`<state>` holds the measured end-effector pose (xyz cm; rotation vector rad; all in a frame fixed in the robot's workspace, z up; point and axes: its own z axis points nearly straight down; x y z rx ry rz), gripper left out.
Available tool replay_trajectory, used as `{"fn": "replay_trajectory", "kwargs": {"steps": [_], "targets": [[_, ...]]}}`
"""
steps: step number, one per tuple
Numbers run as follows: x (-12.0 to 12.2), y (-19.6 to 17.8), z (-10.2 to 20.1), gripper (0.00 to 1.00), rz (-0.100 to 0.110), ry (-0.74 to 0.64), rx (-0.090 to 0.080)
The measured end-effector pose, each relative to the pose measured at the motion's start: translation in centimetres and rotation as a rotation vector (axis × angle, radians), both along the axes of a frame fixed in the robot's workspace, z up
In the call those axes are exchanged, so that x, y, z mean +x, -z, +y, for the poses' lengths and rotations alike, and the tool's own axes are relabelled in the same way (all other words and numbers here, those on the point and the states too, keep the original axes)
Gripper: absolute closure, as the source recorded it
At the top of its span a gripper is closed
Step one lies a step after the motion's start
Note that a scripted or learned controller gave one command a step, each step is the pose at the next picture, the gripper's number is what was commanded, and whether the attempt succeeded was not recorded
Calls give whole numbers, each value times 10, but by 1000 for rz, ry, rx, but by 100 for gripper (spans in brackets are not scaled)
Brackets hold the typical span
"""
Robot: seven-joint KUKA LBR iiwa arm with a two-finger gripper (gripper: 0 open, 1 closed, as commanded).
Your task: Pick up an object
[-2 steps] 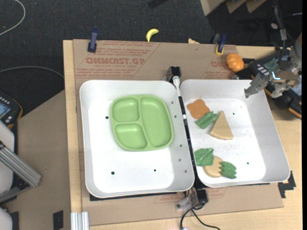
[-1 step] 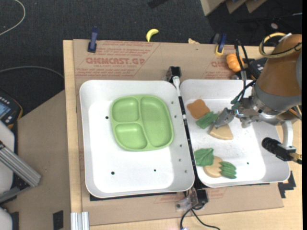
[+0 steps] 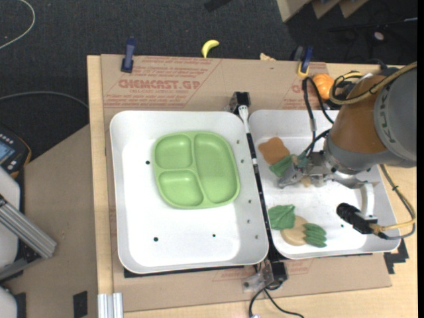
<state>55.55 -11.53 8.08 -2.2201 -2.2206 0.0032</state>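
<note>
The green piece (image 3: 281, 165) lies in the right bin (image 3: 319, 207), just beside a brown piece (image 3: 271, 150), with the gripper (image 3: 293, 175) set against it. The grasp is judged to be in hand; a firm closure and straight lift are called for next. Whether the jaws are released or clenched cannot be told, as the contact is blurred.

Left bin (image 3: 132, 197) has loads of room: just the green divided plate (image 3: 197, 169) mid-bin, with bare floor all round, widest on the near side. Right bin (image 3: 286, 120) is tighter. There's a brown piece (image 3: 271, 150) and green bit (image 3: 281, 166) far-left, a leafy toy (image 3: 281, 215) and tan disc (image 3: 291, 236) along the near edge, and the arm (image 3: 361, 128) over the right. Small bare patch in between.
</note>
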Motion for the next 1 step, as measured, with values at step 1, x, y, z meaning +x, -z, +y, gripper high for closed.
{"fn": "replay_trajectory", "kwargs": {"steps": [1], "targets": [[35,-54,-72,0,-11,4,-6]]}}
